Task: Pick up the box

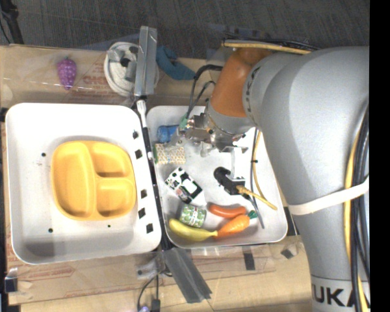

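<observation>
The jaws (196,130) are lowered into the right bin (273,229); their state cannot be told. Just beside them a box (169,153) is seen, with a banana (190,231) and carrot (233,225) farther off.

The arm (312,142) covers the right bin's (273,229) far right corner and much of its right wall. The gripper (196,130) is a dark cluster under the wrist, too cluttered to read. The small patterned box (169,153) beside it has print too fine to make out. The arm's base is cut off below.
</observation>
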You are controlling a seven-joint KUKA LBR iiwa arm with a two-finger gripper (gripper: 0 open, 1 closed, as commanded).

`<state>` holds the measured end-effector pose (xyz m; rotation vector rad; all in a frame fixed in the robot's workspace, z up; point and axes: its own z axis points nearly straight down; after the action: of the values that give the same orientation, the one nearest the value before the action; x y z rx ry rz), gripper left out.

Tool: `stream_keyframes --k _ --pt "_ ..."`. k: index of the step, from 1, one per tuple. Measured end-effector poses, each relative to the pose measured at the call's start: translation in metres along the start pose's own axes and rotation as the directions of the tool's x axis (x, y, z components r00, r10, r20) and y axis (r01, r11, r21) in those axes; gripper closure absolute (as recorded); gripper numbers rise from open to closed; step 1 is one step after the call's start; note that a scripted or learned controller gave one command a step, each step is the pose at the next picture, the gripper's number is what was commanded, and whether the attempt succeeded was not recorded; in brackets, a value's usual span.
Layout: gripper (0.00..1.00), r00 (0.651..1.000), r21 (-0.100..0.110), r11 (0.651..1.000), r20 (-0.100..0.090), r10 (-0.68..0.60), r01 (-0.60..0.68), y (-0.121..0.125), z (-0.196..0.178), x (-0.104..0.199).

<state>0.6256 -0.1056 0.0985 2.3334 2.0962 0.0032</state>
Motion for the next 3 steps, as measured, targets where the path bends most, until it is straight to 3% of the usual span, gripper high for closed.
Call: stream_keyframes --k 1,3 --pt "0.00 1.000 0.018 1.000 0.001 -0.024 0.024 0.0281 0.0030 0.0121" --pt "0.00 0.991 0.015 0.991 0.000 0.131 -0.131 0.0285 0.0030 0.0167"
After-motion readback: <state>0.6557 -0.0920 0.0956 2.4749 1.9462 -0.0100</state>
